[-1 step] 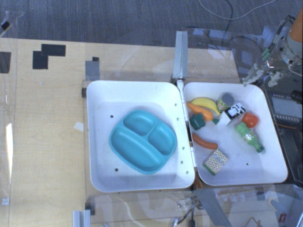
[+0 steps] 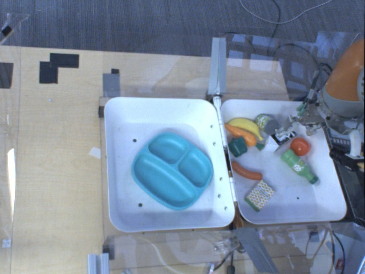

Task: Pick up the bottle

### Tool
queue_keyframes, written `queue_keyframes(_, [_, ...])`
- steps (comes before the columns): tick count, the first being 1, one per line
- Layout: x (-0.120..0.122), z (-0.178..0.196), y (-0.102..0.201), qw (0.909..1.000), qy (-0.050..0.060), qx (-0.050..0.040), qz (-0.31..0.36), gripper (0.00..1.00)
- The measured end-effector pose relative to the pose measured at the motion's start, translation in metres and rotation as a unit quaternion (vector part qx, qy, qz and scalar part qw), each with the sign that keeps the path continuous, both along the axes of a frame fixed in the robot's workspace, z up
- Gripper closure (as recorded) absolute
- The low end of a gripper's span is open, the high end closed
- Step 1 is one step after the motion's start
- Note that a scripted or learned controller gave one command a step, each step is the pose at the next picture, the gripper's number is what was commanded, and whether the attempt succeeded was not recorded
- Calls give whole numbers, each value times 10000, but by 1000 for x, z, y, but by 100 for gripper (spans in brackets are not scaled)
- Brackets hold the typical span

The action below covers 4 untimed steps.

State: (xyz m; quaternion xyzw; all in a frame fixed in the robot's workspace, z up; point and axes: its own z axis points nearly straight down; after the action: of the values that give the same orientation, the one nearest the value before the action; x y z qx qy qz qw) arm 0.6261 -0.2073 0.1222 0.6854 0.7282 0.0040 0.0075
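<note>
The bottle (image 2: pixel 299 166), green with a lighter label, is seen lying on its side on the floor of the right bin (image 2: pixel 336 207). It has not been lifted; it rests flat, slanting away from the tomato (image 2: pixel 300 146), which sits just beside its upper end, possibly touching it. No part of the task is judged complete.

The gripper (image 2: pixel 285 133) is seen low over the right bin, up and to the left of the bottle, near the tomato. Nothing is seen between the fingers. Whether they are spread or closed cannot be told, since the parts there are small and cluttered. The arm (image 2: pixel 345 87), with its orange band, is seen above and to the right of the bottle.

Other items noted relative to the bottle: a banana (image 2: pixel 246 125) and a carrot (image 2: pixel 242 134) well to its left, a dark green block (image 2: pixel 237 147) below those, a sausage (image 2: pixel 246 172) left of it, and a patterned sponge (image 2: pixel 259 195) below and left. The left bin (image 2: pixel 114 210) carries a blue divided plate (image 2: pixel 172 170), well apart from the bottle.

Remaining, in the inspector's judgement: the gripper is to be brought over the bottle, closed across its body, and raised. Crowding by the tomato is noted as a risk to a clean grasp.
</note>
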Motion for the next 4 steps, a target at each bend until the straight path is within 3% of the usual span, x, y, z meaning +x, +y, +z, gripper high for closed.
queue_keyframes(1, [-28, -10, 1, 9999, -128, -19, 55, 0])
queue_keyframes(2, [-27, -12, 1, 9995, -162, -33, 275, 0])
queue_keyframes(3, [-85, -13, -4, 9996, -195, -69, 180, 0])
queue_keyframes(4, [-136, -34, 2, 9997, 30, 10, 230, 0])
